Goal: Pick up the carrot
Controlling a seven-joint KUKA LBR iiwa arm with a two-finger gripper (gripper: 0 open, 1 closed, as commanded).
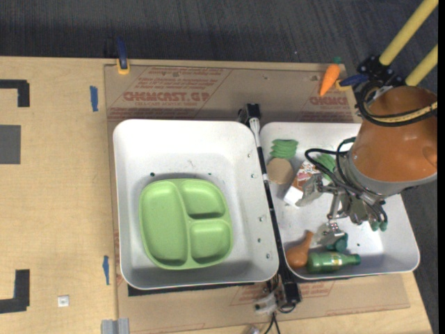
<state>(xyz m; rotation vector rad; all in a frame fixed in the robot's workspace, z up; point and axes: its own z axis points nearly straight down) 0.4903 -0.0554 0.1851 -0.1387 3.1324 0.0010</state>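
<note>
The bottle [334,260] lies just beside the carrot [300,250] at the right bin's [410,252] front edge, so the gripper [336,227], its jaw opening impossible to tell, could catch the bottle instead.

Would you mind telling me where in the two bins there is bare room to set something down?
Left bin: a bare strip of floor behind the green tray. Right bin: crowded, with the gripper over the carrot and bottle; a small bare patch lies along the front right wall, right of the bottle.
</note>
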